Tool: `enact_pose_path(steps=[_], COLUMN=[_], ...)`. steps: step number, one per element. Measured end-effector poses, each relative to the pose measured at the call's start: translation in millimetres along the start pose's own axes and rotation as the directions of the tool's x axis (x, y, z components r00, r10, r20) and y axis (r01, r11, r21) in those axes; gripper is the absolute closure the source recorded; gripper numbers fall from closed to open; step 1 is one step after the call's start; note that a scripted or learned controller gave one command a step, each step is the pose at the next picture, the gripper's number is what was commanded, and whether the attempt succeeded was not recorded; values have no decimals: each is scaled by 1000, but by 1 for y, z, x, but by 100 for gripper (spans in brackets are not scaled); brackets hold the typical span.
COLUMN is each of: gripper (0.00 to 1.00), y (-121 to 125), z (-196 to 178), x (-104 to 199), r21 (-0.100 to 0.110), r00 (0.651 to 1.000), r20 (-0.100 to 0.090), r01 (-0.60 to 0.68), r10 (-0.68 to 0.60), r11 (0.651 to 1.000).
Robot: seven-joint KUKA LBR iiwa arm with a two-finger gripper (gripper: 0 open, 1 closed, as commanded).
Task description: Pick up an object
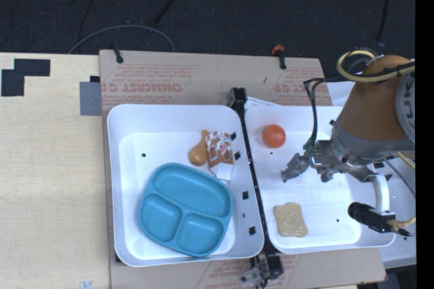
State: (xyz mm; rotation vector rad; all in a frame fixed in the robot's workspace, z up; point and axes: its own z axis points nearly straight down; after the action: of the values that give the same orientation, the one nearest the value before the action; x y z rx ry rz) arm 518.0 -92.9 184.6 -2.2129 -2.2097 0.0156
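In the right bin (339, 230) lie a small red-orange ball (274, 136) near the back left and a tan, biscuit-like piece (291, 220) near the front left. My gripper (296, 168) hangs over the middle of this bin, pointing left, between the ball and the tan piece and touching neither. Nothing shows between its dark fingers. The left bin (125, 145) holds a blue divided plate (185, 209), a brown pear-shaped object (198, 152) and a red-and-white patterned item (220, 148) beside the divider.
A black rail (248, 176) divides the two bins. The arm's grey and orange body (373, 111) covers the right bin's far right side, with cables looping around it. Cardboard (203, 77) lies under the bins, and a pale wooden bench top (47, 179) extends left.
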Motion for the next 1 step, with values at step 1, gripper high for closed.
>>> enact_pose_path(steps=[1], gripper=[0], y=[3], z=[-6], x=[0], r21=[-12], r00=[1000], r20=[2], r01=[2], r10=[-2], r11=[1000])
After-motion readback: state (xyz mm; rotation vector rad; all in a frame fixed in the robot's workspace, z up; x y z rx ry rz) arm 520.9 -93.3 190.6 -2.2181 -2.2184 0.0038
